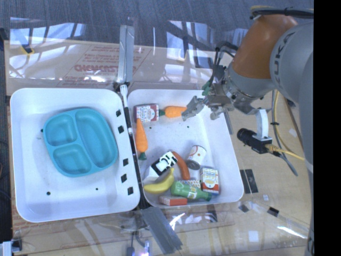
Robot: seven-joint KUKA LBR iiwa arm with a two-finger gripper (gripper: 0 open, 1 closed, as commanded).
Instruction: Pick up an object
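My gripper hangs over the back of the right bin, open, with nothing between its fingers. Its left finger is close to the tip of a small orange carrot lying by the back wall. A little carton lies left of that carrot. A second carrot rests along the left wall. Toward the front lie a black-and-white item, a red sausage-like piece, a banana, a green bottle, a juice carton and a small can.
The left bin holds a blue divided plate. A flat reddish box sits at the right bin's front wall. Bare white floor shows in the middle right of the right bin, under the gripper.
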